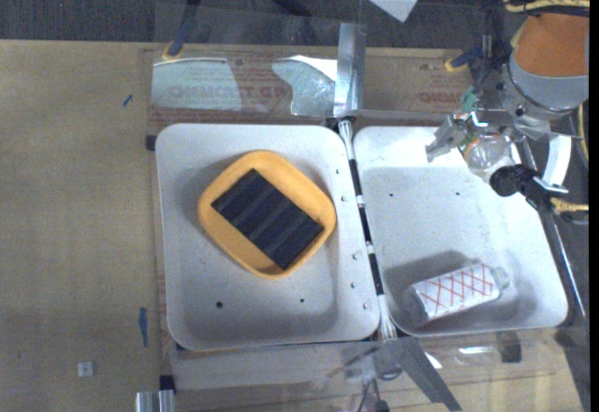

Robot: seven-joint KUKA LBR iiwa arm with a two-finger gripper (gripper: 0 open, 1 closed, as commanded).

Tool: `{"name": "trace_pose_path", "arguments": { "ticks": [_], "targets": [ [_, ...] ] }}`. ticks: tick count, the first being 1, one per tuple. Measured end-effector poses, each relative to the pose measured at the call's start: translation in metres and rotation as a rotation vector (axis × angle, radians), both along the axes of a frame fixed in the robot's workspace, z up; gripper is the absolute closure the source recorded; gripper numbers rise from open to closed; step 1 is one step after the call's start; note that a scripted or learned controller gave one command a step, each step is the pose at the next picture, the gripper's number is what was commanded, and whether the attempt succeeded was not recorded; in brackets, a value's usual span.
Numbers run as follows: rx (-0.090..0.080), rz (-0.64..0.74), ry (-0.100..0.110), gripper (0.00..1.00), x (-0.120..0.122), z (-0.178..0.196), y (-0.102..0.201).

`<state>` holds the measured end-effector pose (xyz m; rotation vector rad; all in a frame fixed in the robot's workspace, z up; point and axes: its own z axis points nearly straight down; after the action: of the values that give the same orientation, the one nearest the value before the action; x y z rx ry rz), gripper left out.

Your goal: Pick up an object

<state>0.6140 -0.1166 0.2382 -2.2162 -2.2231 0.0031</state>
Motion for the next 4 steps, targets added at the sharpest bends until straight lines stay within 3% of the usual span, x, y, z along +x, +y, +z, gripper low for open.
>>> {"name": "trace_pose_path", "arguments": {
  "ticks": [1,2,3,4],
  "targets": [
    [0.001,0.397,-0.002,0.00,-0.047,-0.073,-0.059],
    [0.002,0.680,-0.003,0.00,-0.045,-0.089,-0.041],
    [-0.004,0.645,-0.013,0.00,0.002,-0.150,-0.058],
    [-0.003,0.687,-0.008,0.00,0.024,-0.083,-0.107]
  ]
}}
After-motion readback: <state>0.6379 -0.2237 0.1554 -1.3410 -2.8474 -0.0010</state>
